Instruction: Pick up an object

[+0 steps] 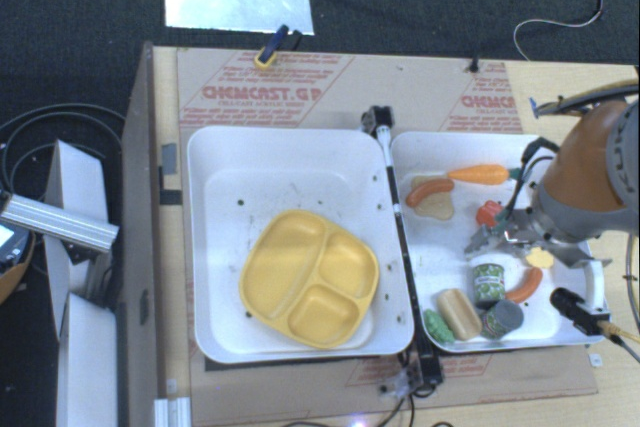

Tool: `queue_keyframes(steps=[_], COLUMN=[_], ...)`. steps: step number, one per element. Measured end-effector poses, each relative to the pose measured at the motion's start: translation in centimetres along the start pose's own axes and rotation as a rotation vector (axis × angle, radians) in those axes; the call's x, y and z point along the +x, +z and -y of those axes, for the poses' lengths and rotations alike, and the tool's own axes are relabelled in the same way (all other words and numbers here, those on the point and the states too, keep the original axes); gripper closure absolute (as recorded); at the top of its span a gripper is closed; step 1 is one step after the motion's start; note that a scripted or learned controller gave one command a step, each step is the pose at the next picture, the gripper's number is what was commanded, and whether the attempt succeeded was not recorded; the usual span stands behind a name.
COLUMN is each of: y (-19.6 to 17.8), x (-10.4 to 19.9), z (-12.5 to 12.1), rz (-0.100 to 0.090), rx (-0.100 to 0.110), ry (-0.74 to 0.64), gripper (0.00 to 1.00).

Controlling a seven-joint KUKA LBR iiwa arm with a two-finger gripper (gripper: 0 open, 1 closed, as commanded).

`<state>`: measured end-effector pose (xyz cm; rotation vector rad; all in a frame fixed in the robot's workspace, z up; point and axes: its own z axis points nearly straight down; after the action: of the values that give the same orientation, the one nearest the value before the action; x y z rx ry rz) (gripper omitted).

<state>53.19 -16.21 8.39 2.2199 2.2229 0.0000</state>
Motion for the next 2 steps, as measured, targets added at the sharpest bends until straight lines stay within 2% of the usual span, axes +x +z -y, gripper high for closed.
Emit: queue_keyframes(steps=[1,2], y=[-6.5,-1.7], x=[-1.1,0.9], z=[-5.8,-6.0], rz=[0.001,0.0], rx=[-0.005,0.0], ry=[-0.003,-0.004], gripper=[0.0,0.0])
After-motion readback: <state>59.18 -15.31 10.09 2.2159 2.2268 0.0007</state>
